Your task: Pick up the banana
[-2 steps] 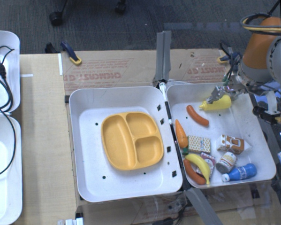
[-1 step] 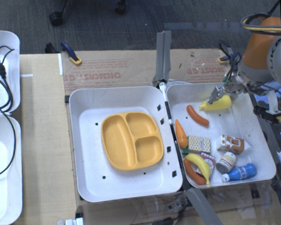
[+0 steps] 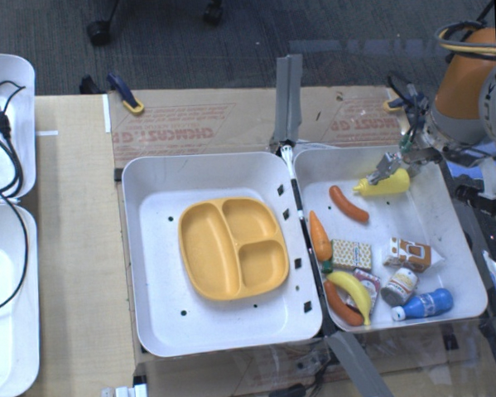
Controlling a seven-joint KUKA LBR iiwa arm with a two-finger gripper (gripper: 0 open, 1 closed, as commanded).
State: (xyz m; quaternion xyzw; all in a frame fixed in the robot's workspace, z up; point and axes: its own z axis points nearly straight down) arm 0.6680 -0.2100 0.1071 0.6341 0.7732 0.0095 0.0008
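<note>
- The camera looks down on a counter point(image 3: 76, 244) that carries two white bins side by side. The left bin point(image 3: 152, 265) holds a yellow divided plate point(image 3: 232, 247) lying flat near its middle.
- The right bin point(image 3: 458, 249) holds the clutter. The banana point(image 3: 355, 289) lies near the bin's front left corner, curved and flat on the floor. It touches a red-orange sausage-like piece point(image 3: 341, 306) under its front end and lies just beside a small cracker packet point(image 3: 351, 253).
- An orange carrot point(image 3: 319, 235) lies along the bin's left wall behind the banana. A second sausage point(image 3: 349, 204) sits further back. A small carton point(image 3: 410, 254), a can point(image 3: 399, 286) and a blue bottle point(image 3: 426, 304) crowd the front right.
- The hand point(image 3: 389, 168) is low at the back of the right bin, right at a yellow squeeze bottle point(image 3: 386, 183). I cannot tell if it is open or closed, or if it grips the bottle.
- Judging by this, the hand is well apart from the banana, so the pick is not yet done. The banana's tight neighbours would likely make a clean grasp awkward.
</note>
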